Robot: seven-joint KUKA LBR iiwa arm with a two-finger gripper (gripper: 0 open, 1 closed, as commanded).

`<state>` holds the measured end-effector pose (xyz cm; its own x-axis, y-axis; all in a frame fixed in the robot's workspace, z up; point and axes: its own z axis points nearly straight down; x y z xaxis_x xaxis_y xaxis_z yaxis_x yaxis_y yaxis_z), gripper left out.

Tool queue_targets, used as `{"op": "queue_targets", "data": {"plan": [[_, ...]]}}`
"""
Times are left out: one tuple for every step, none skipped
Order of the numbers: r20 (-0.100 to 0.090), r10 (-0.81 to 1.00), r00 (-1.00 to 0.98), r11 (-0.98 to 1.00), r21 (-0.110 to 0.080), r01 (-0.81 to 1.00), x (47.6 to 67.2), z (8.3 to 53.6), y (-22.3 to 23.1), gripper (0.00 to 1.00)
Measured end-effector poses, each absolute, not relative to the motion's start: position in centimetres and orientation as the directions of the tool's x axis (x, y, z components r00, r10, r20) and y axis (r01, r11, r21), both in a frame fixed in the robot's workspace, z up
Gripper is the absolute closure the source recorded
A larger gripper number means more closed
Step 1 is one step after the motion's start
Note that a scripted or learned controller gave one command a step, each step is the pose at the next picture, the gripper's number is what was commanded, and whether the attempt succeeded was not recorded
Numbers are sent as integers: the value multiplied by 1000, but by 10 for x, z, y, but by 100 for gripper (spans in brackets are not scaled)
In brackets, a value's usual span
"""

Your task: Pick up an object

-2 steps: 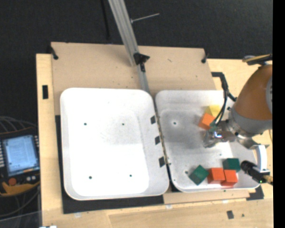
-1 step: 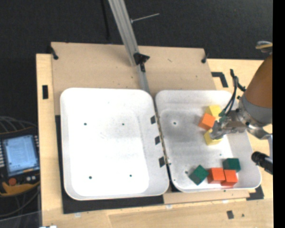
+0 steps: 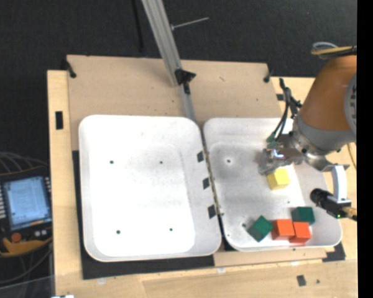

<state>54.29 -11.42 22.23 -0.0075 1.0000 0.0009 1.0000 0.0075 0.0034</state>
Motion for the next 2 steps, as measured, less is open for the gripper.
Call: {"op": "queue_targets", "data": {"plan": [[1,1000,-7,7,2,1000,570,217,-71,100],[1,1000,-6,6,2,1000,586,214,-27,100]]}}
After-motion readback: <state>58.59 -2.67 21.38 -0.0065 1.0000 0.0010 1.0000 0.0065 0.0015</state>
